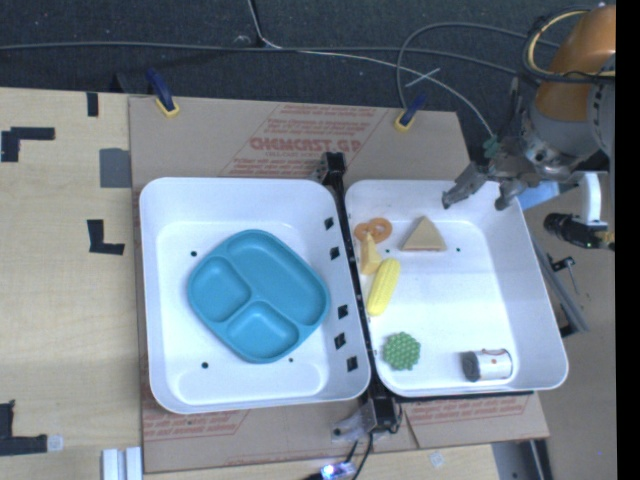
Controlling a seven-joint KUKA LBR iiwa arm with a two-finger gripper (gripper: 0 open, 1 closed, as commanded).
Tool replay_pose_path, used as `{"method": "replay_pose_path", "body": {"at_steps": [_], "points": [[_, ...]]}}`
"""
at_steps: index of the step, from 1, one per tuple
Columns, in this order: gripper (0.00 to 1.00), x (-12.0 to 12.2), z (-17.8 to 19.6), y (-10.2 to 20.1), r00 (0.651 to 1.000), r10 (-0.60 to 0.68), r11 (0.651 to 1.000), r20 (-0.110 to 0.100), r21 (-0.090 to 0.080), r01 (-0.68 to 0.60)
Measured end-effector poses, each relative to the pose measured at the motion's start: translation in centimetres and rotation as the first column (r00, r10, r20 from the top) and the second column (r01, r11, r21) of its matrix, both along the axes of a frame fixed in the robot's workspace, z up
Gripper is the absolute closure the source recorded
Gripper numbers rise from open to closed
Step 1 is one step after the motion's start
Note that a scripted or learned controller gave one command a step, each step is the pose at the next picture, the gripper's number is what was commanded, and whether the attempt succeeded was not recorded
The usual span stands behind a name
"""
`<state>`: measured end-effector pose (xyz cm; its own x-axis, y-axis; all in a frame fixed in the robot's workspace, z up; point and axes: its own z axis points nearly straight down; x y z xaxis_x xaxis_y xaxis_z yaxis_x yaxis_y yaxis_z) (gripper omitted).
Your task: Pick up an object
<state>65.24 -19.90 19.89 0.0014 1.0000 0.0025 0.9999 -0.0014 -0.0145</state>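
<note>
My gripper (pixel 482 196) hangs over the far right corner of the right bin (pixel 530 268), fingers spread open with nothing between them. Inside that bin lie a tan wedge (pixel 424 235), an orange pretzel (pixel 374 231), a yellow corn cob (pixel 383 285), a green round lump (pixel 401 350) and a small silver can (pixel 487 365) on its side. The wedge is the closest of them, a short way to the left of and nearer than the fingertips. A small yellow piece (pixel 369 256) lies against the bin's left wall beside the corn.
The left bin (pixel 170 268) holds a blue divided plate (pixel 257 294). Black clips run along the seam between the bins. Cables loop over the dark floor behind the bench, and two clamps hold the cardboard's far edge.
</note>
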Motion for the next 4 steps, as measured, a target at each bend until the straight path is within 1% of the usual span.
{"method": "replay_pose_path", "body": {"at_steps": [1, 2, 3, 4], "points": [[0.0, 0.3, 0.8, 0.0, 1.0, 0.003, 1.0, 0.014, -0.003, -0.003], [0.0, -0.2, -4.6, -0.9, 1.0, 0.003, 1.0, 0.009, -0.003, -0.003], [0.0, -0.4, -9.6, 0.2, 1.0, 0.003, 1.0, 0.009, -0.002, -0.003], [0.0, 0.0, -10.8, 0.2, 1.0, 0.004, 1.0, 0.022, -0.004, -0.004]]}}
